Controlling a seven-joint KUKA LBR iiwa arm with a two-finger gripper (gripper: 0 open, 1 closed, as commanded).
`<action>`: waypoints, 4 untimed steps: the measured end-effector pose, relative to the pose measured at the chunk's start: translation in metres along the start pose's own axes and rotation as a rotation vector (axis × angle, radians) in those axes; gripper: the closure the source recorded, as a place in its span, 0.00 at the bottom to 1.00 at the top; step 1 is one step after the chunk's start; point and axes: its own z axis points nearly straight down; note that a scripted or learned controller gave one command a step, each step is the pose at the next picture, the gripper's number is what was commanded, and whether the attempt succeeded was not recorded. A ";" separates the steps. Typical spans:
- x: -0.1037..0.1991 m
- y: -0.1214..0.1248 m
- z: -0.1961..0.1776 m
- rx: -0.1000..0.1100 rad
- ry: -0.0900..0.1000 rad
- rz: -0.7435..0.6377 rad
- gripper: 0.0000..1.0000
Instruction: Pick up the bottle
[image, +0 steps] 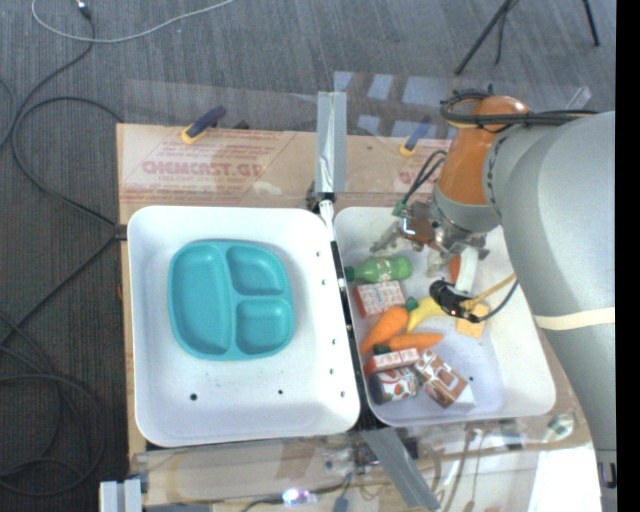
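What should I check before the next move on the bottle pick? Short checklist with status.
1. Target located: green bottle lies on its side in the right bin, near the wall shared with the left bin. ok.
2. Pincer over the target: it sits up and to the right of the bottle, not above it. not ok.
3. Bottle held: nothing shows between the pincer and the bottle. not ok.
4. Room around the bottle: small carton lies just below it and looks to be touching or almost touching. cannot tell.
5. Bottle's top side: nothing lies on it. ok.
6. Left bin contents: teal divided tray sits well away from the pick. ok.
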 end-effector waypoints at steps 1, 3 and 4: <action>0.000 0.001 -0.010 -0.002 -0.002 -0.003 1.00; 0.078 -0.008 -0.116 0.012 -0.001 0.213 0.00; 0.152 -0.078 -0.094 0.015 0.001 0.164 0.00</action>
